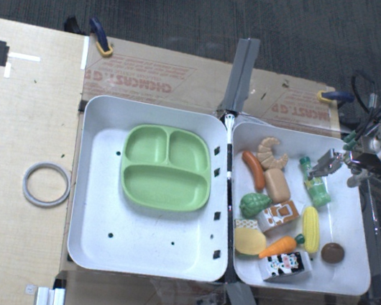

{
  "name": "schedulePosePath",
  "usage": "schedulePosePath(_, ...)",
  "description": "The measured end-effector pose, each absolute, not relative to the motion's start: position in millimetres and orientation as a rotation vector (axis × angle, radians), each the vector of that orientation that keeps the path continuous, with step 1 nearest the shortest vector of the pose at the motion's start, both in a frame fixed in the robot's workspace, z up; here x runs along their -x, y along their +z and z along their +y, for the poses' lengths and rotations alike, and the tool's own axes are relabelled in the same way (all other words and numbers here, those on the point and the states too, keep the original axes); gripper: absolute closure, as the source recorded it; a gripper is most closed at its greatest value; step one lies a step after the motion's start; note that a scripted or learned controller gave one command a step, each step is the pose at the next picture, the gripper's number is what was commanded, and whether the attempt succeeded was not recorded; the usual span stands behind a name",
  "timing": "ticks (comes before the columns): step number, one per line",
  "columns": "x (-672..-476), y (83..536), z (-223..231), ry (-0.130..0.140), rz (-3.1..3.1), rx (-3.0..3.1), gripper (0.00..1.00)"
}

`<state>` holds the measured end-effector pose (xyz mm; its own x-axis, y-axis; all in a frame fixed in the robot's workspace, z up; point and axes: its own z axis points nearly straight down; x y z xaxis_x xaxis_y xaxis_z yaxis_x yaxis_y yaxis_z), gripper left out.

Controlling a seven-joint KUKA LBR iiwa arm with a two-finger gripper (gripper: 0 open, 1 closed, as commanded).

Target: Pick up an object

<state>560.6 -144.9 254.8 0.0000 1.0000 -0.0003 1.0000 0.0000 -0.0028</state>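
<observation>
In the right bin (pixel 342 284), the gripper (pixel 328 165) is parked over a green bottle (pixel 316 183) near the back, fingers spread wide on nothing, and that light, slick-looking plastic is probably best pinched across its middle.

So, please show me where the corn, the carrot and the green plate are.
corn (pixel 311 230), camera view, middle of the yellow cob
carrot (pixel 278 245), camera view, orange body
green plate (pixel 163 188), camera view, floor of the large compartment
</observation>
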Motion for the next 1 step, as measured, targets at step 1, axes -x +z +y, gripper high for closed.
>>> schedulePosePath(1,-617.4,146.6,-120.4,0.003,-2.331,2.104,0.0)
